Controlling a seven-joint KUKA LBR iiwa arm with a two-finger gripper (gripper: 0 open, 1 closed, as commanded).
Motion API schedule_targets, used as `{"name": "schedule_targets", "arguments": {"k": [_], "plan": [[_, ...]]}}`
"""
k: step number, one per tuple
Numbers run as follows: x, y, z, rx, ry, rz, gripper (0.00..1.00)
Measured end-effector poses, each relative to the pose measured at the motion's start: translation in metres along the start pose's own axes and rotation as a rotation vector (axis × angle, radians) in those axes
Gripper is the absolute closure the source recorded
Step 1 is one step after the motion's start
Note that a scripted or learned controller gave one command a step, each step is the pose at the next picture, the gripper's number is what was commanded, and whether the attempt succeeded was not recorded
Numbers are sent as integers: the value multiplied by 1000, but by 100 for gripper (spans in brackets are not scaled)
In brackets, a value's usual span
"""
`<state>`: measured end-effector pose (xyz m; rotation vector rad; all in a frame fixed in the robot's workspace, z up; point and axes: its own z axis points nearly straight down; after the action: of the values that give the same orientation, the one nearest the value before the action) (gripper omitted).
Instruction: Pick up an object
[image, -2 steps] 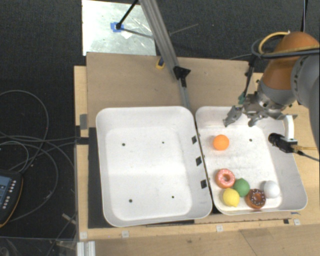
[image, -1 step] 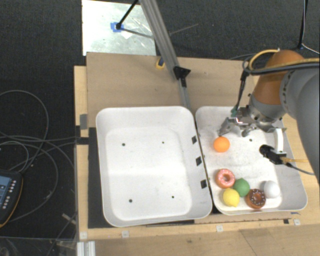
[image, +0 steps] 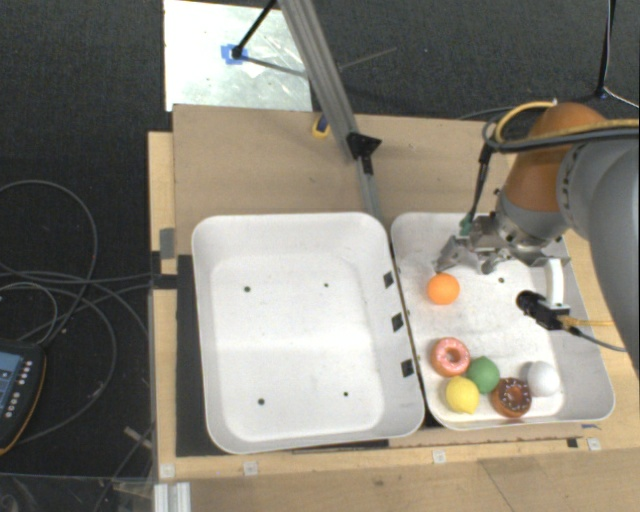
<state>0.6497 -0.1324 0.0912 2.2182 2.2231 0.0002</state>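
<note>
**Arm parked over the right bin, nothing grabbed**

Standing by the bench watching this one. The grey arm (image: 600, 180) reaches in from the right, and its gripper (image: 467, 262) hangs over the far end of the right bin (image: 500, 315). As far as I can make out from this angle, the fingers (image: 447, 259) are spread apart with nothing between them, though they're small and a bit murky against the white plastic.

The closest thing to it is the orange ball (image: 443, 289). It sits on the bin floor just beside the finger tips, on the side nearer me and a touch towards the left bin (image: 290, 330). I can't tell for sure whether a fingertip is touching it or just hovering above.

The rest of the stuff is bunched up at the near end of the same bin, well apart from the gripper:
- a pink-frosted donut (image: 450, 356)
- a green ball (image: 484, 374) just beside it
- a yellow lemon (image: 462, 395) in front of those two
- a chocolate donut (image: 513, 397) next to the lemon
- a white ball (image: 543, 378) at the end, could be an egg

Both bins sit side by side on the brown bench (image: 250, 150), and a grey pole (image: 335, 85) slants across the far edge of it.
</note>
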Motion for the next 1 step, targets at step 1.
{"name": "schedule_targets", "arguments": {"k": [1], "plan": [[0,1,-12,-4,0,-1,100]]}}
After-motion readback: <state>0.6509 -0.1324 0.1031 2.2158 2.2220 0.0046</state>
